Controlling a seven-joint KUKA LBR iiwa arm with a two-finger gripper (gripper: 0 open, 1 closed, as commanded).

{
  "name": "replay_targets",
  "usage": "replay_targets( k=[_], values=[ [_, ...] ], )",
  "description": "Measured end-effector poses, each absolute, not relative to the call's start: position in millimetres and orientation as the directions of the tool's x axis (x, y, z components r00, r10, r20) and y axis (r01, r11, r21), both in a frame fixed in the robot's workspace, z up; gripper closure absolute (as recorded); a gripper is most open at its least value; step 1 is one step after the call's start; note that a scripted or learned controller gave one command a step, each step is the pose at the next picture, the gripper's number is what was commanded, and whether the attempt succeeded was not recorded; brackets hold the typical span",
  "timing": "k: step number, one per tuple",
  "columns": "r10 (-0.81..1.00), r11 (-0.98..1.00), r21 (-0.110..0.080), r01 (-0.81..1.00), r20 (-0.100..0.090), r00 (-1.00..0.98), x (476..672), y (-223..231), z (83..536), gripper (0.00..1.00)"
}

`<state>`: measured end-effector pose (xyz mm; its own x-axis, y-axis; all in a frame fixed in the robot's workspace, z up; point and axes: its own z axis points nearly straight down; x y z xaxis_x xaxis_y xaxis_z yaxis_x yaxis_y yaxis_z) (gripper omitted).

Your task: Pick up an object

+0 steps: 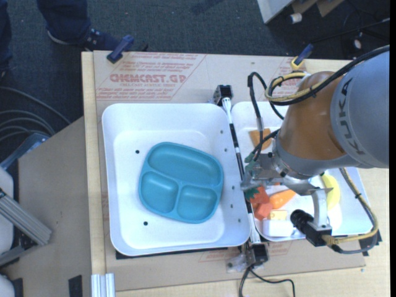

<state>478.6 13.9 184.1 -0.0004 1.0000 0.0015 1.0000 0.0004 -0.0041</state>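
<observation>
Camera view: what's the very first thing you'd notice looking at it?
Probably the big grey arm with its orange band, reaching in from the right over the right bin. Next, the bright blue divided plate, lying alone in the middle of the left bin. Small orange pieces peek out beneath the arm, near that bin's front edge.

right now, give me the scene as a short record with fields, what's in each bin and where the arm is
left bin: holds one blue divided plate, three compartments, lying flat
right bin: holds several small items, orange pieces near its left wall, a yellow item further right
arm: reaches in from the right, hangs over the right bin and covers much of it
end effector: low at the right bin's left edge, close to the orange pieces; grip state unclear
bench: brown board with red print
</observation>
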Motion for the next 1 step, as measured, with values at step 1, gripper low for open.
replay_targets(
  k=[1],
  values=[
    [1.0,0.0,0.0,1.0,0.0,0.0,501.3,-53.4,287.2,1.0]
  ],
)
